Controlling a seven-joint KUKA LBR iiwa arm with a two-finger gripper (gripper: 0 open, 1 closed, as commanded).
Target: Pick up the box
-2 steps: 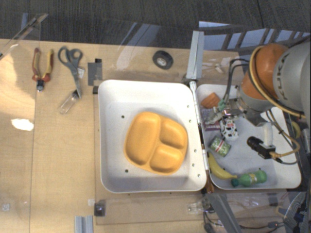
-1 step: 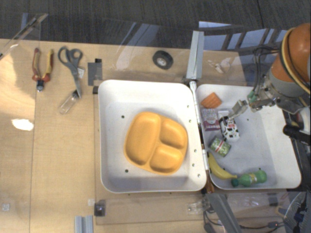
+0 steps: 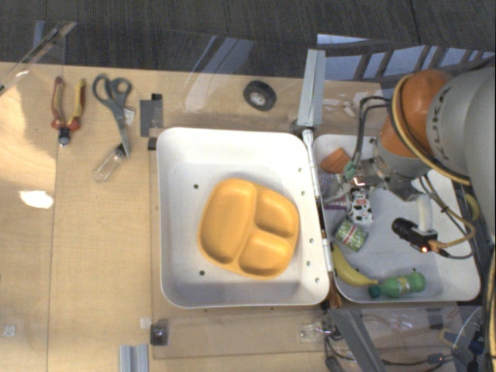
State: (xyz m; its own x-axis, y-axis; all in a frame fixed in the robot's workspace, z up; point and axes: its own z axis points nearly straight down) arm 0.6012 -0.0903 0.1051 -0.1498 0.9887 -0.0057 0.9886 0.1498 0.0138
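Two shallow white bins are sitting side by side on the wooden surface we are looking down on. The left bin is holding a yellow divided tray. The right bin is carrying a banana, a green bottle, an orange piece near its far corner, and the box, a small green and white carton lying tilted near the bin's left wall, just above the banana. The grey arm is reaching in from the right, and its hand is hanging just above the box; whether it is spread or pressed together we cannot tell. Beyond the bins, scissors, red-handled pliers and a roll of black tape are lying on the surface. Dark carpet is running along the far edge.
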